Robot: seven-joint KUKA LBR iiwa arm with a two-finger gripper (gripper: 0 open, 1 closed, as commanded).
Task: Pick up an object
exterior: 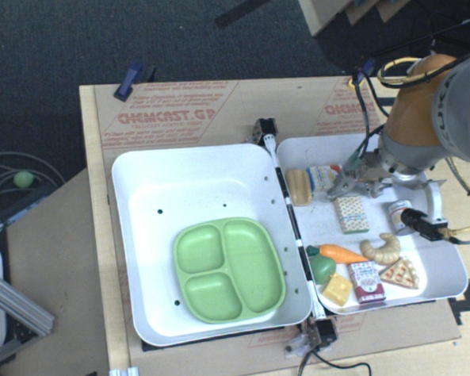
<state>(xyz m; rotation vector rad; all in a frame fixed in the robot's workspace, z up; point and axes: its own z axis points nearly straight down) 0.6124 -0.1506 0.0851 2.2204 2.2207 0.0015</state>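
Reach step: gripper (360, 182) low in right bin (455, 277), beside cracker (352, 213); finger state unreadable, nothing visibly held. Next: centre, close, lift.

Small toy foods (359, 263) lie in right bin (454, 269).

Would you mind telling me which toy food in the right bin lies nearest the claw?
The patterned cracker, just below the claw; the carrot and croissant lie farther down.
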